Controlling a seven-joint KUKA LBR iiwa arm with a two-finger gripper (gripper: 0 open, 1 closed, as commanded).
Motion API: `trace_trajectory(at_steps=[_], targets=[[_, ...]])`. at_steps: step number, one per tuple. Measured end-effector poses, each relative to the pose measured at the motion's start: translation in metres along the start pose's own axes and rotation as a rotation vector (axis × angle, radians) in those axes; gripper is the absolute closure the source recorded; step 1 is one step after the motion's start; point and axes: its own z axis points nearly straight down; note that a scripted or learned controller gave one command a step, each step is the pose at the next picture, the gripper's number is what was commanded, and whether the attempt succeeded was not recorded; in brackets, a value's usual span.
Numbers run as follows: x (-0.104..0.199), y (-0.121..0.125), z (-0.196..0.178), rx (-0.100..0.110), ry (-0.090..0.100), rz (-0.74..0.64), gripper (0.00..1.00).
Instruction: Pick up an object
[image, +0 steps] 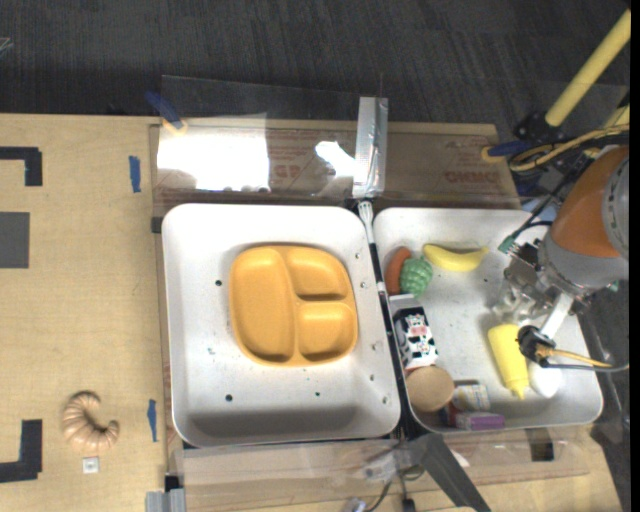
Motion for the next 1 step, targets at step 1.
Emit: trace_trajectory(at_steps=[1], targets=[[0.0059,0.017,-0.0003,-0.004,0.0,-0.684,1.0]])
